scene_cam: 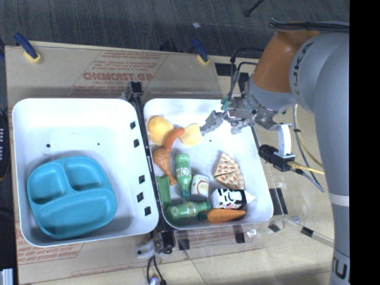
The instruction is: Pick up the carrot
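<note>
Nearest the camera, one orange carrot [226,215] lies flat along the front wall of the right white bin [261,177], its blunt end touching a green bottle [187,210] lying on its side in the front left corner. Just behind the carrot sits one black-and-white carton [229,198], and left of that one small round can [200,186] with a pale label. A second green bottle [182,174] stands tilted beside the can, and a narrow dark green stick [162,190] runs along the bin's left wall. Further back lies one tan waffle-patterned wedge [228,171], apart from the rest. Behind the bottles there is one brown drumstick-shaped piece [162,159], then one curved orange piece [173,138] between a round yellow-orange fruit [157,127] and one pale yellow lump [191,134].

The left white bin [35,114] holds one blue plastic divided tray [71,194] with three compartments.

At the far side of the right bin the gripper [217,123] hangs just beside the pale lump, well apart from the carrot. Whether its jaws are apart or closed I cannot tell, and nothing can be seen gripped in them. The grey arm [320,70] with its orange band enters from the right.
</note>
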Controlling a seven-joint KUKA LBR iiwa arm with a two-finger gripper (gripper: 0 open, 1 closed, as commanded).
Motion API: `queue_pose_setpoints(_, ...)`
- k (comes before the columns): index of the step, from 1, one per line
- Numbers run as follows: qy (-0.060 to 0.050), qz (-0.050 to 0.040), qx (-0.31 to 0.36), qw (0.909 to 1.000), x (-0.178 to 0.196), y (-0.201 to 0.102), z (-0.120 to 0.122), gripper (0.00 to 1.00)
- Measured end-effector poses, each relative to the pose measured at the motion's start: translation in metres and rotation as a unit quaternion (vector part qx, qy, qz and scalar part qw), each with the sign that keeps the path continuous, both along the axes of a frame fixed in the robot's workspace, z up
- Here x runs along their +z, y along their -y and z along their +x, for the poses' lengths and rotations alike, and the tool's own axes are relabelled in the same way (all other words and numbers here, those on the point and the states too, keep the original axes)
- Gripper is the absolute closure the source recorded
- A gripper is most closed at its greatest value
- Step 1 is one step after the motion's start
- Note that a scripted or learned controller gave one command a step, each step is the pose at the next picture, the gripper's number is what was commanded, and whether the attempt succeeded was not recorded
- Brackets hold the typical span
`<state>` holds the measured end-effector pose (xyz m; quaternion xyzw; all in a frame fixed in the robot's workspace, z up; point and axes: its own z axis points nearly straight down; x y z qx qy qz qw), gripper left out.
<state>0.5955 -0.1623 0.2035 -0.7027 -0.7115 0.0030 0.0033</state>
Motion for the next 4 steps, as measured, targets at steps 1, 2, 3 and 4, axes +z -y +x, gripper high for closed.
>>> queue_pose_setpoints(1, -0.003, 0.0001, -0.068, 0.9977, -0.083, -0.061, 0.011, 0.0)
queue_pose_setpoints(2, -0.002, -0.0016, -0.149, 0.9889, -0.113, -0.073, 0.023, 0.0)
queue_pose_setpoints(3, 0.003, -0.0003, 0.008, 1.0, -0.01, -0.143, -0.021, 0.0)
queue_pose_setpoints(4, -0.001, 0.0003, 0.065, 0.9979, -0.013, -0.194, -0.066, 0.0)
